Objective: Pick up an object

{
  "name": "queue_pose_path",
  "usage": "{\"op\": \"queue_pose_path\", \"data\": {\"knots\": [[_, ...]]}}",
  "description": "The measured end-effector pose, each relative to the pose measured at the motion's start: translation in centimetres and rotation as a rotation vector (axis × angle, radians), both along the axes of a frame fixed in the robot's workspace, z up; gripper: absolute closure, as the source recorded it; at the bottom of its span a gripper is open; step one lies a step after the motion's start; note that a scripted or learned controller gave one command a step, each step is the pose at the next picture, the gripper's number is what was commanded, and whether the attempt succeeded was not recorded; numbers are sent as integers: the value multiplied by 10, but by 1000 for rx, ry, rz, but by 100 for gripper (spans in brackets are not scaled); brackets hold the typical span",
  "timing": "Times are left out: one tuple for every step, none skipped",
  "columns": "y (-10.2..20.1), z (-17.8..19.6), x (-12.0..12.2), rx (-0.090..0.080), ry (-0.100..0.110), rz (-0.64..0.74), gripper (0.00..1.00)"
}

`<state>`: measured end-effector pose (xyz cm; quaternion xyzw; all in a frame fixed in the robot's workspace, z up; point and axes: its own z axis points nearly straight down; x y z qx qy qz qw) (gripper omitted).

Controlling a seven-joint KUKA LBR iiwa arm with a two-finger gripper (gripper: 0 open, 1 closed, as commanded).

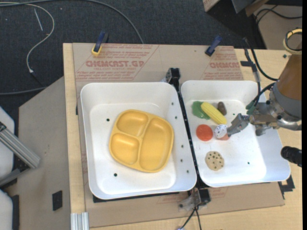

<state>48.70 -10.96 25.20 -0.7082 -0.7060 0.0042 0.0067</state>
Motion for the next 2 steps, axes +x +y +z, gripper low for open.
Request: {"op": "queue_pose_path", "data": {"knots": [[0, 6, 2, -2, -14, 3, 0], [-5, -54, 1, -1, -8, 2, 0]]}}
